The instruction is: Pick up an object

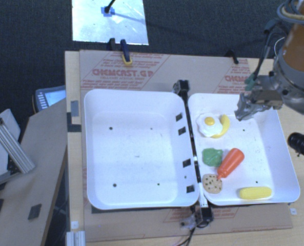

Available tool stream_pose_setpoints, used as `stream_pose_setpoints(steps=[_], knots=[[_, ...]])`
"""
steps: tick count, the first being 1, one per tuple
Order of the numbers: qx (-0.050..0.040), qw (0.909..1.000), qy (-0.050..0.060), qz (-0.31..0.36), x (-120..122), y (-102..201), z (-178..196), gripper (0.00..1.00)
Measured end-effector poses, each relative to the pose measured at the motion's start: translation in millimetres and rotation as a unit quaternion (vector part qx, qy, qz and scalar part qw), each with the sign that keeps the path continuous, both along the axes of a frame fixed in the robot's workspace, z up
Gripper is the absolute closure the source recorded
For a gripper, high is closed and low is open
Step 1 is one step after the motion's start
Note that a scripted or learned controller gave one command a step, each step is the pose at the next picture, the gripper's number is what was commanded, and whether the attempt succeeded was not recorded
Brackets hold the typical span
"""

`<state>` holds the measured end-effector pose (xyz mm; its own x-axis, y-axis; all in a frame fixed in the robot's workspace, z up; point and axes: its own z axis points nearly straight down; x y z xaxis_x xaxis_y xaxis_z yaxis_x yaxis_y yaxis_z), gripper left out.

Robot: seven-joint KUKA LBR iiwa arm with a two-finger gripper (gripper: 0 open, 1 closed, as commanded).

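Corn cob (255,192) at front, fried egg (209,124) beside hand (244,113)

Arm (295,40) cropped at right edge

Board: brown cardboard sheet (141,70) under the bins (red print)
Panel: shiny metal plate (109,13) beyond it
Clamp: yellow clip (126,55) at board's far edge

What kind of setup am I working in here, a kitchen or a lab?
Most likely a robotics lab bench, not a kitchen: two shallow white bins sit on a board, the food is toy pieces like the fried egg and carrot, and the gripper hangs above them.
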<state>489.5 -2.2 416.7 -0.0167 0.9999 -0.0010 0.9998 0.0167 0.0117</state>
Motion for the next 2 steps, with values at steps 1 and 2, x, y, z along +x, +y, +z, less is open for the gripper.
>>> stream_pose_setpoints(steps=[1,2], knots=[[0.0005,1.0,0.006,-0.006,-3,9,-37,1.0],[0.0005,1.0,0.003,-0.004,-2,9,-24,1.0]])
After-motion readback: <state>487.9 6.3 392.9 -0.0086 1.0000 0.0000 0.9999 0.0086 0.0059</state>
